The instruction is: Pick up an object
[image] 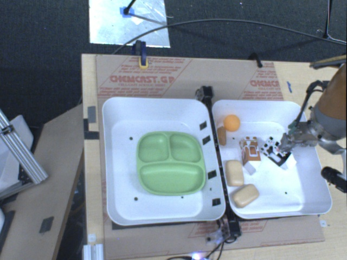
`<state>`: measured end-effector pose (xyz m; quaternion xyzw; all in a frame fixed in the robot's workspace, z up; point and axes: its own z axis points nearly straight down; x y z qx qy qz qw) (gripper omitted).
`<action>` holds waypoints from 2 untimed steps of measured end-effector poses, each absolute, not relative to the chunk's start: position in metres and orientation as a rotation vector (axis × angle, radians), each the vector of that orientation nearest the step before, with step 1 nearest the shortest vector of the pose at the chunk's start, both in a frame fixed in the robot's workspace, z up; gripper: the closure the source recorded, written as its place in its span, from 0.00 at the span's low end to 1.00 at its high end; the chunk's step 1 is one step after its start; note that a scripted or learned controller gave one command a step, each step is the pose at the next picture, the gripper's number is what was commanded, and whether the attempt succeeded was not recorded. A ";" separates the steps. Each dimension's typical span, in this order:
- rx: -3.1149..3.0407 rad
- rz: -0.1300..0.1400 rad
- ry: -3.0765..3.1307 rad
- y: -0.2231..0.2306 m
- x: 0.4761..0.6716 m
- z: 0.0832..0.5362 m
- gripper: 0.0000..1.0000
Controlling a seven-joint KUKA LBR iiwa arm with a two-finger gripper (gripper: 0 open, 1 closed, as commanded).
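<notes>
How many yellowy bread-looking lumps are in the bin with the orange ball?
2. One pale tan rounded block lies near the right white bin's left wall. The second tan oval lump sits just below it, toward the front corner. Nothing seems to hide more.

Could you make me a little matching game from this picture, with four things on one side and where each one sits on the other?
Things:
1. green divided plate
2. orange ball
3. gripper
4. blue clamp

Places:
A. top edge of the board, above the left bin
B. right part of the right bin
C. middle of the left bin
D. upper left of the right bin

Pairs: 1-C, 2-D, 3-B, 4-A
</notes>
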<state>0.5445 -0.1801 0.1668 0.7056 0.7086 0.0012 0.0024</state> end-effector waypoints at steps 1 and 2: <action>2.212 0.005 2.223 -0.178 0.545 0.211 1.00; 2.210 0.006 2.223 -0.177 0.557 0.266 1.00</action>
